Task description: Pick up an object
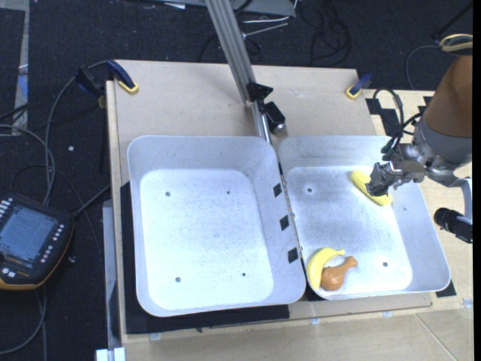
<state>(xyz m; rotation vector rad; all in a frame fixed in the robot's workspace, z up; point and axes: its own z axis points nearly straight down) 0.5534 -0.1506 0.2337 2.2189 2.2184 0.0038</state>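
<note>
Gripper (381, 180) is set over a flat yellow piece (371, 186) in the right bin (421, 235); jaw state cannot be told. Curved banana (323, 259) and glossy orange drumstick (337, 272) are seen near.

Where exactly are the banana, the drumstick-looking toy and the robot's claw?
banana (322, 259): camera view, on its curved yellow back.
drumstick-looking toy (334, 274): camera view, on its fat brown end.
claw (376, 180): camera view, at its tips over a yellow object.
</note>
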